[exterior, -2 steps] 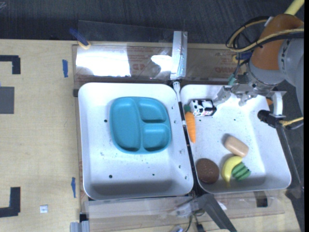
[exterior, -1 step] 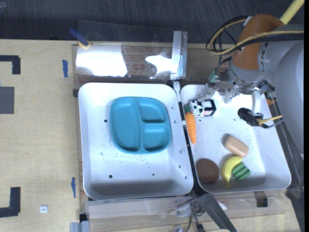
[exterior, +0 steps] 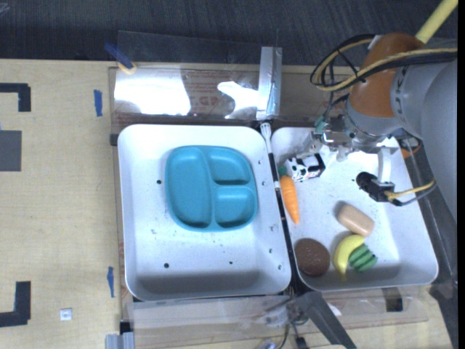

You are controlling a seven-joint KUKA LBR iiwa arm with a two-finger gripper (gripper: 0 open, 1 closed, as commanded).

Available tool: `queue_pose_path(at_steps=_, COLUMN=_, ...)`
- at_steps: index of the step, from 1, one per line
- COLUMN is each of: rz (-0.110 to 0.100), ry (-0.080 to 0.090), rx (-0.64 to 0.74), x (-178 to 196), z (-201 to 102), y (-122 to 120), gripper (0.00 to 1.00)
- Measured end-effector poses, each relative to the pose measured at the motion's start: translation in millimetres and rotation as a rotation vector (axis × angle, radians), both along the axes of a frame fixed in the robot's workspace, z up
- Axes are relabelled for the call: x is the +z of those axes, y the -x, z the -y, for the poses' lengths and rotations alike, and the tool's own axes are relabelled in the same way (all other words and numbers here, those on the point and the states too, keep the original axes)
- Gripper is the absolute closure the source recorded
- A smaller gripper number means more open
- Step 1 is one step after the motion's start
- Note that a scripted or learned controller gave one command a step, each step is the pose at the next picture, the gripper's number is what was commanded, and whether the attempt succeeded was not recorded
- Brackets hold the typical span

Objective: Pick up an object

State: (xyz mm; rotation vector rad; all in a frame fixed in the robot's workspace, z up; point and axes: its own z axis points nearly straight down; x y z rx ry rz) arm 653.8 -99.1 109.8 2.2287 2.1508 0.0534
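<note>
Evidently your pincer (exterior: 328, 138) hung at twelve o'clock of the right shallow white plastic bin (exterior: 414, 264), just above the small black-and-white cow toy (exterior: 304, 167); you could not tell whether it was open or gripped anything. Loose candidates lay scattered for easy reach: a tapered orange carrot (exterior: 290, 198) at nine o'clock, a smooth tan oblong piece (exterior: 354, 219), a rough brown round lump (exterior: 312, 257), a glossy yellow-green fruit (exterior: 353, 254). Your left white bin (exterior: 138, 260) held a moulded blue divided plate (exterior: 211, 187).

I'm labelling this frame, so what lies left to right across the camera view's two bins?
Blue divided plate → carrot → brown round item → yellow and green toy, with the tan oblong item above it.
</note>
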Motion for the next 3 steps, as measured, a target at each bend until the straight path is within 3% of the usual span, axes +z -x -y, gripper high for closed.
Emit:
queue_pose_path(at_steps=1, rz=-0.008, ry=0.001, rx=0.017, x=-1, z=-1, y=-6, gripper=0.00)
queue_pose_path(at_steps=2, rz=-0.008, ry=0.007, rx=0.117, x=-1, z=-1, y=-18, gripper=0.00)
queue_pose_path(at_steps=3, rz=-0.008, ry=0.001, rx=0.050, x=-1, z=-1, y=-13, gripper=0.00)
